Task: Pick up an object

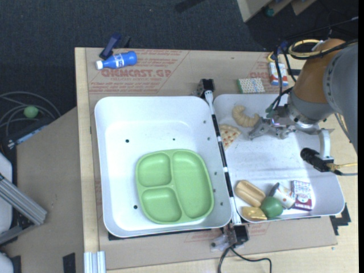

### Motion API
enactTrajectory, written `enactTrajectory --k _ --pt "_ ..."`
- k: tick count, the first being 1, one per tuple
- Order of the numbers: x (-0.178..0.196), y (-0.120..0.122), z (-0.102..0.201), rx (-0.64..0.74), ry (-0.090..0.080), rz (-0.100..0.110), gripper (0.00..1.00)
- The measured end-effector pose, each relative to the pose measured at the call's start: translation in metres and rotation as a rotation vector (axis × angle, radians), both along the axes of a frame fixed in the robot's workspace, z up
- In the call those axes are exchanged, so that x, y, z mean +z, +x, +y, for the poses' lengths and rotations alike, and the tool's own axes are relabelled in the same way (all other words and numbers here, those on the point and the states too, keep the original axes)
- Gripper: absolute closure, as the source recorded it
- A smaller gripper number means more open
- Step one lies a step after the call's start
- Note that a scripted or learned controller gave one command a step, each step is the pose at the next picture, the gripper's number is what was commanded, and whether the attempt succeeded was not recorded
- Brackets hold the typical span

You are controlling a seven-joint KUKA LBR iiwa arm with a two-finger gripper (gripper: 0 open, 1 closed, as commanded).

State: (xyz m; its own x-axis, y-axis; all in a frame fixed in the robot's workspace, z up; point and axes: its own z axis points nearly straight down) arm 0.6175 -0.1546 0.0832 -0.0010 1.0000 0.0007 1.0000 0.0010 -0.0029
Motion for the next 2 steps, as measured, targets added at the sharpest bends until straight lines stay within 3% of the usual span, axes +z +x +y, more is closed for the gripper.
enactTrajectory --k 1,2 --pt "0.083 -0.060 -0.071 -0.003 -0.004 -0.005 0.00" --pt "0.091 -0.030 0.042 0.002 0.000 -0.005 0.00"
